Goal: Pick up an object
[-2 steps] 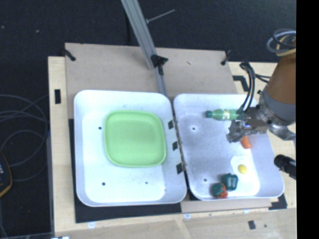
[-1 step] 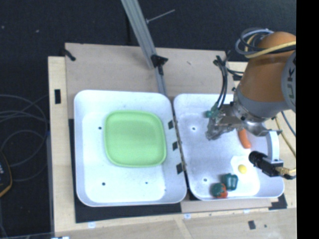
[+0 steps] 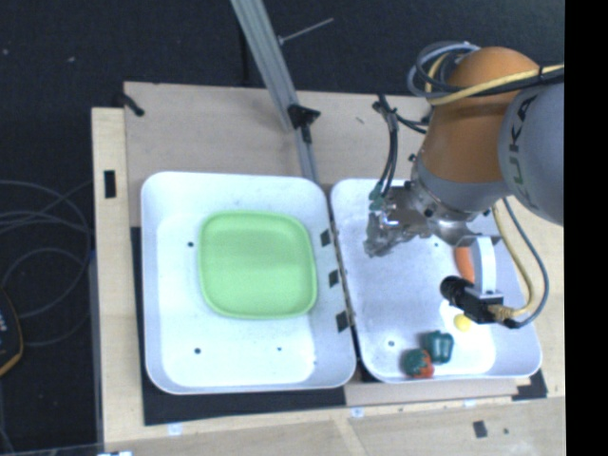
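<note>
Here the grey arm with its orange band (image 3: 475, 112) reaches in from the right and hangs the two-finger gripper (image 3: 380, 236) over the upper left part of the shallow white right-hand bin (image 3: 394, 297), close to the wall it shares with the shallow white left-hand bin (image 3: 171, 221). The gripper is above bare bin floor, and whether it is wide or narrow I cannot tell from this slant. The things to pick lie well apart from it, along the right bin's near and right side: a small teal block (image 3: 440, 344) touching a small round green-and-red piece (image 3: 415, 362) near the front rim, a small yellow piece (image 3: 463, 323) just above them, and an orange piece (image 3: 464, 260) further up, partly hidden by the robot. A pale green square plastic plate (image 3: 256, 264) lies flat in the middle of the left bin. A slanted grey metal bar (image 3: 258, 41) crosses the pale wooden bench (image 3: 190, 107) behind the bins.
</note>
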### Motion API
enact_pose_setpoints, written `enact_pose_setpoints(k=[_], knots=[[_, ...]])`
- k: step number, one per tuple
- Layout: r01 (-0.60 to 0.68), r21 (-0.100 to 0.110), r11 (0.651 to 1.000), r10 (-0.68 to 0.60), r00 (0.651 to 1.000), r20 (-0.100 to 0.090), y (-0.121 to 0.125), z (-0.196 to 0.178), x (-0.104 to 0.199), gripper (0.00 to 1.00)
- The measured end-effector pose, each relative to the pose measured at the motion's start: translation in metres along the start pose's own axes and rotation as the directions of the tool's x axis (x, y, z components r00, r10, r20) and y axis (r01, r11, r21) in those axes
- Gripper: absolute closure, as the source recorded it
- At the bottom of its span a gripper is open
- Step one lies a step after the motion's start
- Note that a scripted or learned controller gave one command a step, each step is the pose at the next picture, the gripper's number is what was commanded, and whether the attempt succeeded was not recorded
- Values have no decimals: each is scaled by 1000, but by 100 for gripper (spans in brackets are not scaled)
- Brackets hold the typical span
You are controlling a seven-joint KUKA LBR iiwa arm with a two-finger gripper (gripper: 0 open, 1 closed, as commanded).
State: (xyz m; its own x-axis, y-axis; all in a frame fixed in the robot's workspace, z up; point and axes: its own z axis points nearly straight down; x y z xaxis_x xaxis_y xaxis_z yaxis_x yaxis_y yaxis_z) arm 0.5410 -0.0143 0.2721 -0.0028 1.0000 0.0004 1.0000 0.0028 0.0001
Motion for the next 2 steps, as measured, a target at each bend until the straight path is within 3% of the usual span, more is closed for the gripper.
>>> enact_pose_setpoints(k=[1,2], knots=[[1,0,1000,-1,1000,0,22,-2,48,100],[0,2,1000,0,1000,1,40,20,96,100]])
